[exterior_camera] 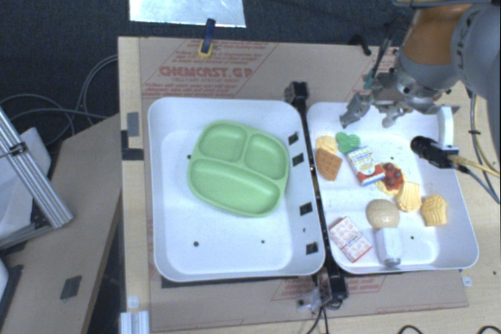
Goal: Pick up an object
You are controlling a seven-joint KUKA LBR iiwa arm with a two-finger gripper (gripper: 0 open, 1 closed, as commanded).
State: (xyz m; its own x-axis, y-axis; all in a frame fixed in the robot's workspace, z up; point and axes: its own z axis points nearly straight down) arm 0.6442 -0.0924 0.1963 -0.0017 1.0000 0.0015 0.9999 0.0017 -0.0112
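My gripper (371, 114) hangs over the far left part of the right bin (454, 246), fingers spread apart with nothing between them. Just below it lie a small green toy (347, 142) and a yellow piece (326, 143). Further toward the front sit a waffle-like wedge (329, 164), a small carton (362, 163), a pizza slice (391, 177), two yellow pieces (421, 203), a tan bun (382, 213), a red-and-white packet (349, 238) and a white cylinder (389, 245).
The left bin (168, 246) holds a green divided plate (238, 168). A black clip strip (307, 168) runs between the bins. A black fitting (430, 151) with cable lies at the right bin's right wall. The arm's orange band (446, 19) rises at the upper right.
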